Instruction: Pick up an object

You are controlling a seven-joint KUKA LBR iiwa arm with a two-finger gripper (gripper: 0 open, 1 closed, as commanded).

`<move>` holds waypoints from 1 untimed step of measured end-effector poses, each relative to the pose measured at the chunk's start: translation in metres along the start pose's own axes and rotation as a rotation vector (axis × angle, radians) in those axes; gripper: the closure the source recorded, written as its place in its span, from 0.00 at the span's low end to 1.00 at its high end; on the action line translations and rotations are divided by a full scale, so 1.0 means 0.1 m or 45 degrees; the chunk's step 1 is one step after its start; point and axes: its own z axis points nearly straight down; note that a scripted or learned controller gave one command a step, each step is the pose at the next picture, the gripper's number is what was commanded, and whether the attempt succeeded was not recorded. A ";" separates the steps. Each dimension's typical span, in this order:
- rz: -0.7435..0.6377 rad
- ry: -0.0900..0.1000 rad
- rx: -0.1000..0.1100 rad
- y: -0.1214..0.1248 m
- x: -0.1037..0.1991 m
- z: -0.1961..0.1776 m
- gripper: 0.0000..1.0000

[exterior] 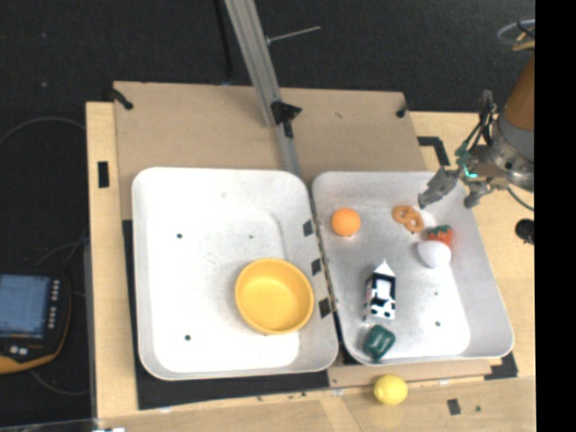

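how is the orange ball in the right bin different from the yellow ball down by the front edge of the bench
The orange ball lies inside the right bin, near its left wall; the yellow ball lies outside both bins, on the bench in front. The orange ball is orange, the yellow ball pale lemon yellow. Both are small, round and apart from other things.

Single fixed camera above bench (252, 120), looking down aslant over both bins (180, 214).

Two white bins (180, 205) sit on a tan worktop (342, 115), holding a yellow bowl (274, 295), an orange ball (346, 222), a black-and-white cow-patterned carton (381, 295), a green piece (379, 341), while a yellow lemon (390, 390) lies outside.
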 end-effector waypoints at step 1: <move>0.004 0.000 0.005 -0.03 0.03 0.43 0.00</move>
